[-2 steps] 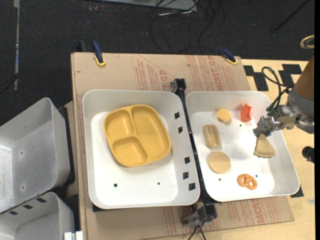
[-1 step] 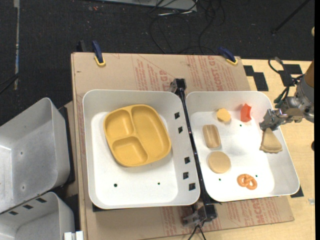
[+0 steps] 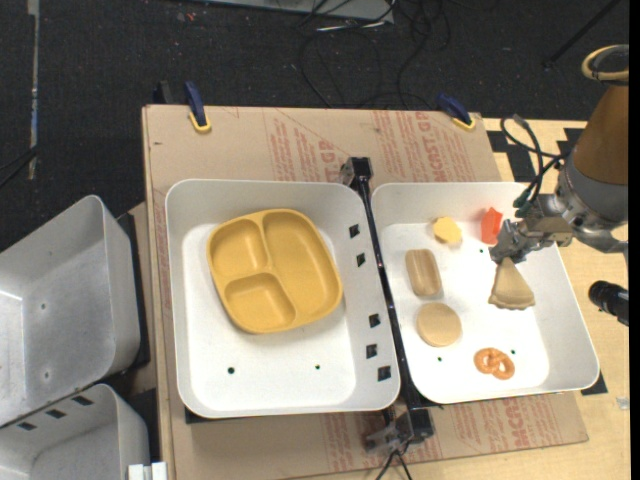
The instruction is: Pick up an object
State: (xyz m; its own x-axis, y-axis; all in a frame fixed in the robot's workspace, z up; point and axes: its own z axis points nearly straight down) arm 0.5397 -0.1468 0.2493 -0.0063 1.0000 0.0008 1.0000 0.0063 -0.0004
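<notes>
sitting in the left bin (image 3: 190, 298), a yellow divided tray (image 3: 273, 268). lying in the right bin (image 3: 560, 363): tan bar (image 3: 424, 273), round biscuit (image 3: 438, 324), yellow lump (image 3: 447, 231), pretzel (image 3: 494, 363), red block (image 3: 490, 224), tan wedge (image 3: 511, 288). hovering at the wedge's top tip, the gripper (image 3: 514, 246); jaw state impossible to tell. probably best centring over the wedge before closing, keeping clear of the red block just beside.

Fixed overhead camera, slanted onto bins (image 3: 190, 268)
</notes>
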